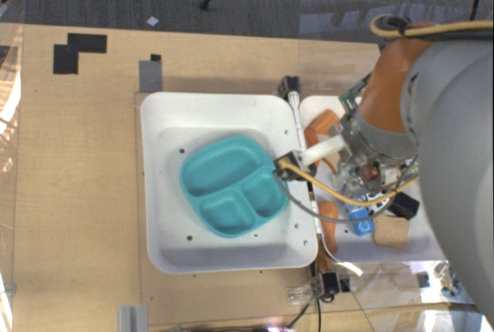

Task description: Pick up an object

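A teal divided plate (pixel 231 184), with one long compartment and two smaller ones, lay tilted in the middle of the left white bin (pixel 154 168) on the wooden bench (pixel 77 207). Nothing else shared that bin with the plate.

Past the plate's right edge, across the two rims where the bins met, sat the right white bin (pixel 363 247), much of it covered by the grey arm (pixel 455 137) and its orange band (pixel 390 91). The gripper (pixel 361 182) hung low over that bin, to the right of the plate and level with the plate's middle. Cables and the wrist crowded it, so whether it was spread or closed on anything could not be told, and no object could be seen held in it.

The loose things all lay to the right of the plate. An orange piece (pixel 321 124) sat higher in the view than the plate's top edge, close to the shared rims. A second orange piece (pixel 329 213) lay near the plate's lower right corner, just across the rims. Farther from the plate, a small blue object (pixel 360 227) rested just beside a tan block (pixel 391 233), with a small black piece (pixel 404 205) just above the block. The blue object was the nearest of these to the gripper.
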`<state>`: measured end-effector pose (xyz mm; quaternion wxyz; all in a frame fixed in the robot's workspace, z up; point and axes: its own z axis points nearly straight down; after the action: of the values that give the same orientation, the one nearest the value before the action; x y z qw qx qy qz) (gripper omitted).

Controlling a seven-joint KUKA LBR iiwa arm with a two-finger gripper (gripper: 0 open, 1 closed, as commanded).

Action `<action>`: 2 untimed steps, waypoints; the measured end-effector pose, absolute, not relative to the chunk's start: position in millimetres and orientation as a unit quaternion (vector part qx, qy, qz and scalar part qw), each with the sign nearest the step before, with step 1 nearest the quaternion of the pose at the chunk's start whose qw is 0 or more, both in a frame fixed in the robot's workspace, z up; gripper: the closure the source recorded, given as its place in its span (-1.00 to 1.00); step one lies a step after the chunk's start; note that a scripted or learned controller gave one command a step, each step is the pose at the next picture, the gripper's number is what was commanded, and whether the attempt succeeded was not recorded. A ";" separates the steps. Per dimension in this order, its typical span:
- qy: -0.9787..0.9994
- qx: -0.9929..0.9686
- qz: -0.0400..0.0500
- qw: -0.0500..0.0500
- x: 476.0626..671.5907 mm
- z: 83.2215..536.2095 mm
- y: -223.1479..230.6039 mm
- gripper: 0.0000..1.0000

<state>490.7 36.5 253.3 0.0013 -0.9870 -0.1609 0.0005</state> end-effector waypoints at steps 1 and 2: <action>-0.135 -0.991 -0.001 0.000 540.5 271.2 0.7 1.00; -0.128 -0.992 0.001 0.001 494.4 262.6 26.5 1.00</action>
<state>494.4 26.5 262.6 0.0015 -0.9917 -0.1283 0.0012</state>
